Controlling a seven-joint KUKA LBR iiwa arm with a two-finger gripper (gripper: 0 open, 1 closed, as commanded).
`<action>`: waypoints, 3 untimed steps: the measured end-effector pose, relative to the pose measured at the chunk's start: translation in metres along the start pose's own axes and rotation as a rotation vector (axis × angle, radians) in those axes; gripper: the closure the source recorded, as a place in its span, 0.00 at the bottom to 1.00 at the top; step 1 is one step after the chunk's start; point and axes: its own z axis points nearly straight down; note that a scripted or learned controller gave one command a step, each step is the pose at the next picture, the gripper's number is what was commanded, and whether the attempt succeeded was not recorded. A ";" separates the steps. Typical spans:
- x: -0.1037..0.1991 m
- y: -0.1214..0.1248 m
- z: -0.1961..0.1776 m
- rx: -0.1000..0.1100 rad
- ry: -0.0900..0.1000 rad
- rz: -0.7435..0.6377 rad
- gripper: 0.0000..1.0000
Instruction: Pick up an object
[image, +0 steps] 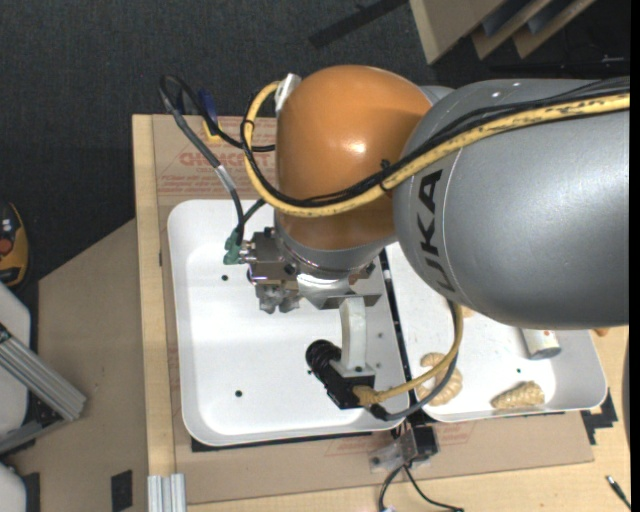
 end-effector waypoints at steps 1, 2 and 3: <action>-0.001 0.000 -0.231 -0.027 0.013 -0.003 1.00; -0.001 0.000 -0.085 0.007 -0.004 0.000 1.00; 0.000 0.018 -0.015 0.000 0.000 0.001 1.00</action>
